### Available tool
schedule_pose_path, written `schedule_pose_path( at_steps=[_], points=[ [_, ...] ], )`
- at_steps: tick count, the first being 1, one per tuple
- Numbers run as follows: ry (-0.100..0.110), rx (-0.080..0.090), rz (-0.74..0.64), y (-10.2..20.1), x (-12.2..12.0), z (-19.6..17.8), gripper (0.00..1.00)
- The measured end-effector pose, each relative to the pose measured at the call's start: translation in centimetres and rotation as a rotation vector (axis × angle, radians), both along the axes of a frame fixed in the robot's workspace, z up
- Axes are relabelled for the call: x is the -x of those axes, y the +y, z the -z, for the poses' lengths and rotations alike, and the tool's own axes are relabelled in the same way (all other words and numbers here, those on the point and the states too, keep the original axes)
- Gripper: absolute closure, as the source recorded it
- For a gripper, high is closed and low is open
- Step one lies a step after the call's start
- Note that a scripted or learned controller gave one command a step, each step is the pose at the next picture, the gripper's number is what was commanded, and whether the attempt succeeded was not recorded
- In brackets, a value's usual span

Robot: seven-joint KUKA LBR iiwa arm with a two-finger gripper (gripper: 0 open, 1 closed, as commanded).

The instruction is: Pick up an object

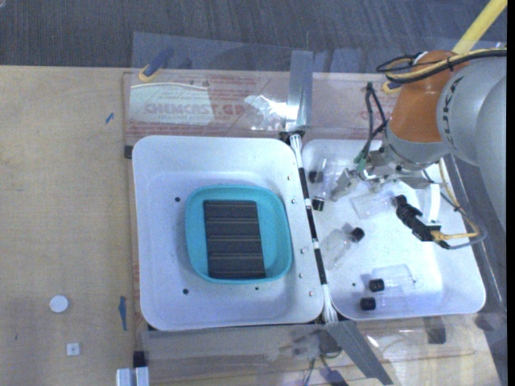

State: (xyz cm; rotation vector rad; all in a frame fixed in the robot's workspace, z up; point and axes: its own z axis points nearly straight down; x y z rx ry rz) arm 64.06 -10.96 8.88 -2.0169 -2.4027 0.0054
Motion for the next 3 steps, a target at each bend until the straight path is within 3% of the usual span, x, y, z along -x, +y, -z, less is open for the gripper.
schedule_pose_path(
  at_steps=[1, 2, 3],
  points=[
    [-0.012, 0.0, -0.071, -0.3, 8.0, 0.0, 0.0],
    [0.011, -0.005, -0.157, -1.9, 0.1, 0.1, 0.0],
    [-0.007, -0.001, -0.183, -0.2, 8.7, -1.4, 0.0]
  ],
)
